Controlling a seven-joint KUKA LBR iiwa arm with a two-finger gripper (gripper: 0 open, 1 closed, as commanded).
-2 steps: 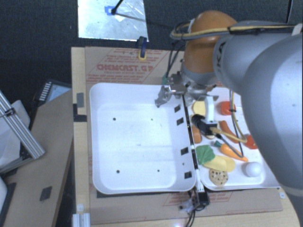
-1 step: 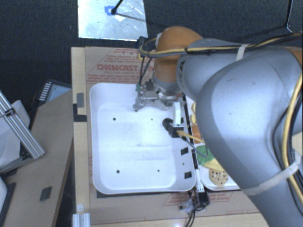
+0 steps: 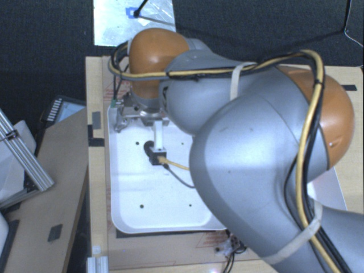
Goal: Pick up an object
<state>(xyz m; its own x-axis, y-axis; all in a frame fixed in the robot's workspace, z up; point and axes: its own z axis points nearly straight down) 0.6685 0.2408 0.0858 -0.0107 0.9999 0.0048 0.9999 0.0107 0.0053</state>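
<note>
My gripper (image 3: 136,117) hangs low over the far end of the left white bin (image 3: 142,195), under the orange band of the wrist. The bare bin floor that I see shows a few small dark holes, and I make out no loose object on it. The big grey arm crosses from the right and hides the far right part of this bin and nearly all of the right bin.
A silver metal rail (image 3: 23,158) leans at the far left beside a brown board (image 3: 57,186). A shiny foil sheet (image 3: 133,13) lies on the dark cloth behind the bench. The bench's wooden edge (image 3: 96,152) runs along the bin's left side.
</note>
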